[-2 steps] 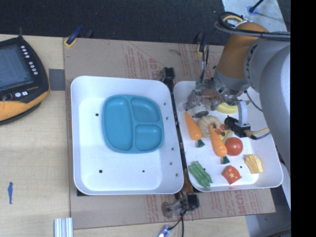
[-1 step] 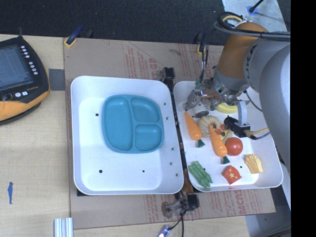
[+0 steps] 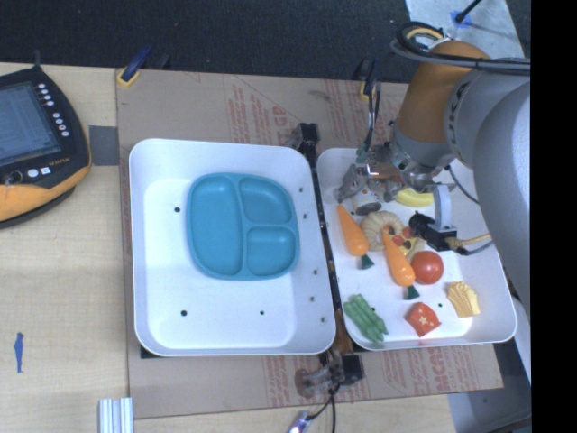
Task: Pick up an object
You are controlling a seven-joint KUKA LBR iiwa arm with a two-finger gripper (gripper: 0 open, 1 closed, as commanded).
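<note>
I have the hand (image 3: 368, 180) low in the right white bin (image 3: 487, 330), by the long orange toy carrot (image 3: 352, 229); I cannot tell its grip; crowded toys could make it miss.

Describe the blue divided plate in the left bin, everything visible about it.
The blue divided plastic plate is a rounded-square tray in matte turquoise, moulded with three compartments: one tall one along its left side and two smaller ones stacked on its right. It lies flat and right side up on the floor of the left shallow white bin, roughly centred, apart from every wall. Its compartments hold nothing visible, and nothing else touches it.
</note>
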